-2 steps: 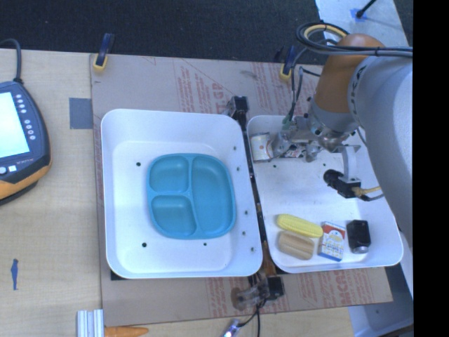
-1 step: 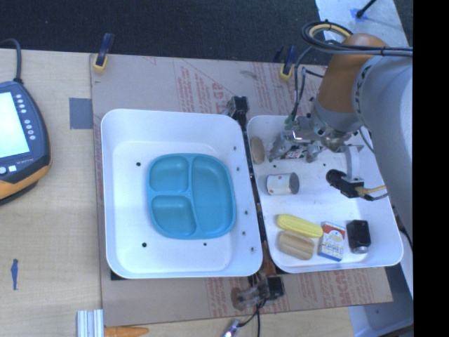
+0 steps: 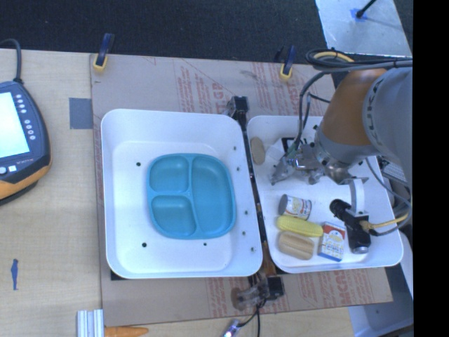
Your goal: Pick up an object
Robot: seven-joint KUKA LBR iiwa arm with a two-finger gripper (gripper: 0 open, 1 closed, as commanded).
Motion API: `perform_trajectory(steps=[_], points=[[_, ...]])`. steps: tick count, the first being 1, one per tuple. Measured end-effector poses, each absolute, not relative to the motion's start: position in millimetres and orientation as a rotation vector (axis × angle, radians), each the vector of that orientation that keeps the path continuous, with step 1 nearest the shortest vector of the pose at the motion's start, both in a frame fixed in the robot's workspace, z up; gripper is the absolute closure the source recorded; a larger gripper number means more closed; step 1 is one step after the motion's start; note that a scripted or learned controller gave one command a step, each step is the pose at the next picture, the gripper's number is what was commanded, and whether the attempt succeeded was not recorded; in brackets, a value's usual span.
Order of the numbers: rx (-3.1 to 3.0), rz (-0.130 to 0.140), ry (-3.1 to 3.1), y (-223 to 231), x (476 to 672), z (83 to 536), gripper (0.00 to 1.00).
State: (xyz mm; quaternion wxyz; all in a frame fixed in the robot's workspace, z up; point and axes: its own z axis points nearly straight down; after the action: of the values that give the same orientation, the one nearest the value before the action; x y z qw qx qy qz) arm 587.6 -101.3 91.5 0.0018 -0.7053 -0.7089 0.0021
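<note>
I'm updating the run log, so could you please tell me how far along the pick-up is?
Done: the arm has reached over the right bin, gripper near its far end. In hand: nothing visibly lifted. Left: the can, corn cob, bread roll and small carton all lie in the bin; the blue divided plate sits in the left bin.

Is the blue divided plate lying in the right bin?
No, the blue divided plate lies in the left bin; the right bin holds small items.

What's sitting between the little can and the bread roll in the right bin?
In the camera view, a yellow corn cob lies crosswise between the can above it and the bread roll below it, close to both.
</note>
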Motion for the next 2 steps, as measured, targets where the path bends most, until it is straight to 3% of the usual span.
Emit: perform_trajectory(steps=[1, 2], points=[[-2.211, 0.019, -2.210, -96.7, 644.3, 92.0, 0.00], [-2.200, 0.031, -2.197, -98.9, 650.5, 91.3, 0.00]])
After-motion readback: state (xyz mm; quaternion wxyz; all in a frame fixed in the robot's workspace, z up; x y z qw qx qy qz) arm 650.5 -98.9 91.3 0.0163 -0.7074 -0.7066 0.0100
